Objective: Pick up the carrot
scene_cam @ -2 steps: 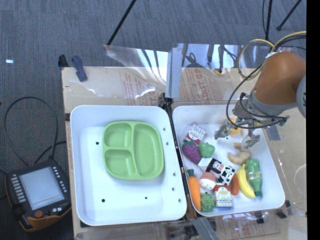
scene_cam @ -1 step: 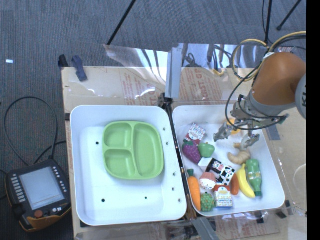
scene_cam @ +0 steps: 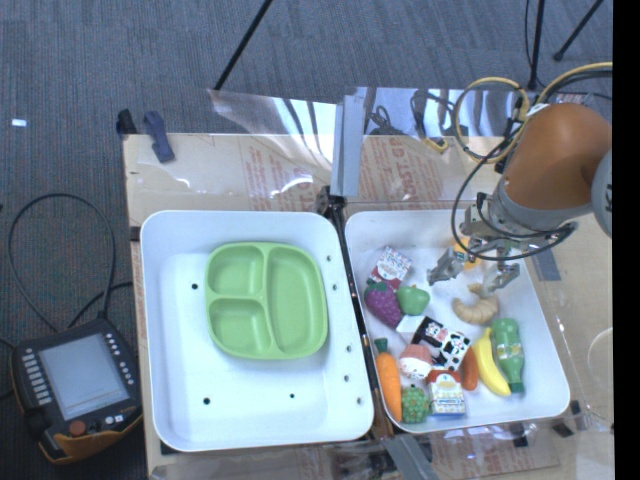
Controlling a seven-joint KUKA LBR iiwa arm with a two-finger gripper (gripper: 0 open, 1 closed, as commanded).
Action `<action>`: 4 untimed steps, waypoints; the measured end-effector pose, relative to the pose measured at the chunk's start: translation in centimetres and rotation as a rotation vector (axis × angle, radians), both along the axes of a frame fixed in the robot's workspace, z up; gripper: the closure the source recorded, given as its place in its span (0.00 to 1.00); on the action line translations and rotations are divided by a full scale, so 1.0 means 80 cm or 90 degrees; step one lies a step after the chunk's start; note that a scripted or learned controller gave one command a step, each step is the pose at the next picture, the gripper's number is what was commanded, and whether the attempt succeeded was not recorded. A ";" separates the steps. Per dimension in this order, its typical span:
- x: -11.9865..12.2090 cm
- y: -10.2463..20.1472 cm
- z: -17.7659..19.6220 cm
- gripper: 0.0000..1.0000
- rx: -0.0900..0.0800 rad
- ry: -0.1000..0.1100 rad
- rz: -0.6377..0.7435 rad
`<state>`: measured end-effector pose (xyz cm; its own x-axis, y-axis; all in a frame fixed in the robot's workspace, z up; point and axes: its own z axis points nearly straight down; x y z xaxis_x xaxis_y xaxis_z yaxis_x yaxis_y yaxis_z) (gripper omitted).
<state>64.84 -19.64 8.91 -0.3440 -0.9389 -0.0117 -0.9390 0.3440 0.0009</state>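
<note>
Gripper (scene_cam: pixel 473 273) spread open, nothing between the fingers, poised above the right bin (scene_cam: pixel 552 363) just over the croissant (scene_cam: pixel 476 310). Carrot (scene_cam: pixel 388 380) well off toward the lower left, against the bin's left wall, tight beside the strawberry (scene_cam: pixel 415 404) and small carton (scene_cam: pixel 447 392). Likely trouble: crowded neighbours snagged instead, or fingers blocked by the wall. Left bin (scene_cam: pixel 170 388) holding a green divided plate (scene_cam: pixel 267 300).

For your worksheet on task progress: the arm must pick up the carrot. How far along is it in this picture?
Nothing looks done: the carrot lies at the right bin's front-left edge. The gripper hangs over the bin's back, above the croissant, far from the carrot. Left: move across, descend, grasp, lift.
</note>
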 end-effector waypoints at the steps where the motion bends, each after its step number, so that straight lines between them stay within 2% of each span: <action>1: 0.001 0.003 0.000 0.00 -0.001 -0.002 0.080; 2: -0.003 0.013 -0.002 0.00 -0.004 0.001 0.174; 3: -0.006 0.013 -0.002 0.00 -0.003 0.002 0.162; 4: -0.006 0.014 -0.002 1.00 -0.003 0.003 0.148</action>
